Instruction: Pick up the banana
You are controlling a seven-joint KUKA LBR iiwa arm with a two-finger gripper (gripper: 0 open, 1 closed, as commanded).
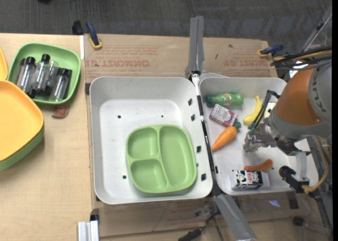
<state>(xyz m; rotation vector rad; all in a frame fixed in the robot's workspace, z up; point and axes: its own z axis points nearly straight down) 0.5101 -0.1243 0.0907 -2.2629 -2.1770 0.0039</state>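
On the left side of the table (63, 182) I see a stack of orange plates (16, 123) and a small green tray (45, 73) with dark-capped bottles, all well apart from my work. Next comes the left bin (105, 97), which carries a green divided plate (161, 158). Then the right bin (232, 182) holds the things that matter: a green bottle (225, 99) at the far side, a pink packet (222, 114) just below it, a carrot (224, 137), a small red piece (259, 165) and a black-and-white carton (248, 179) at the near side.

The banana (255, 110) lies in the far right part of this bin, yellow, long and curved, running at a slant. I judge that it is a light toy, probably stiff plastic with a smooth and somewhat slippery skin, so it may slide away if I take it near an end. I would close on its middle, across the narrow width, where the curve is most gentle.

The pincer (252, 142) hangs near the banana, just on the near side of its lower end, with nothing between the fingers that I can see. Whether the fingers are apart or together I cannot tell from this angle. The grey arm (301, 105) covers the bin's right edge.
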